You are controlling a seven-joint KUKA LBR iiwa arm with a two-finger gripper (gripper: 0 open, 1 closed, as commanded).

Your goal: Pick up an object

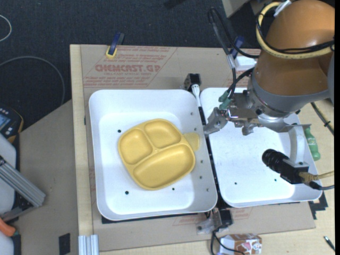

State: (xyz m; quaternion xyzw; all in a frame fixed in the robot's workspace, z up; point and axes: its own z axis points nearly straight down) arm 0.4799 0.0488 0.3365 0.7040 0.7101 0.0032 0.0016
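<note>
Plate (155, 154) looks light, stiff, slick plastic, best pinched at its thin rim, I'd judge; gripper (213, 122) just beside it, spread or closed I can't tell.

Grey arm (287, 92), glossy orange band (300, 31), silvery metal claw (213, 123).

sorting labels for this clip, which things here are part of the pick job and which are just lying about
Part of the job:
- yellow divided plate, in the left bin
- green item, by the right rim of the right bin

Just lying about:
- blue and yellow clamp, on the board's top edge
- small brown box, below the bins
- grey metal rail, far left
</note>
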